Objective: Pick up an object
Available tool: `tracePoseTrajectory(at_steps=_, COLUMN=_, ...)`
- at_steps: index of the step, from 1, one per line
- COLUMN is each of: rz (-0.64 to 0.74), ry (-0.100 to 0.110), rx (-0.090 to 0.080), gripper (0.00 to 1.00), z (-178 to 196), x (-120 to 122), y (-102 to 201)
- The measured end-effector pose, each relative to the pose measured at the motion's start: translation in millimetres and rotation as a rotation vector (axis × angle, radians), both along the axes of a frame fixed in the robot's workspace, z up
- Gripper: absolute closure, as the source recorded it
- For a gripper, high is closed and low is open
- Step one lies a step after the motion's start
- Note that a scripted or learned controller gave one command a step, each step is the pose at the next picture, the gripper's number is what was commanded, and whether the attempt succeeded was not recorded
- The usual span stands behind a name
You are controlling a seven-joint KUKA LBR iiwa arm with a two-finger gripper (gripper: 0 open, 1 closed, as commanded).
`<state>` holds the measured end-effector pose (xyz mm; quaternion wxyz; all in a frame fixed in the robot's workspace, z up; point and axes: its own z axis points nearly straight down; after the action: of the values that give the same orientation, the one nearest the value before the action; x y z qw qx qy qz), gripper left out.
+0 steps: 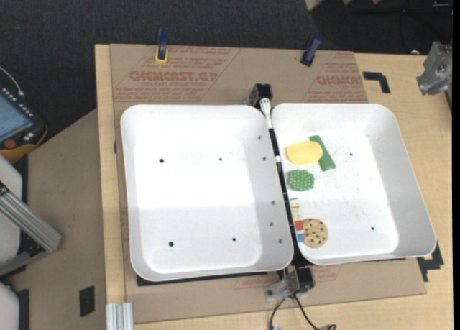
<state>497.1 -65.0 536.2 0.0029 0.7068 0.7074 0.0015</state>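
camera view | end effector point(435, 70) state: cannot tell | board point(180, 70) print: "CHEMCAST GP"

I can just see a grey metal bit of my arm point(435, 68) poking in at the far right edge, up high.

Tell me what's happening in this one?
Nothing is being handled yet. The right bin holds a yellow piece, a green strip, a green round piece and a cookie-like disc, all clustered near its left wall. The left bin sits beside it. A grey arm part shows at the right edge.
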Motion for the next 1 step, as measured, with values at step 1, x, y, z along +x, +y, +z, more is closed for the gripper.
tracePoseTrajectory(at_steps=1, rz=0.000, ry=0.021, rx=0.003, gripper=1.00, z=-132.7, x=44.0, y=12.0)
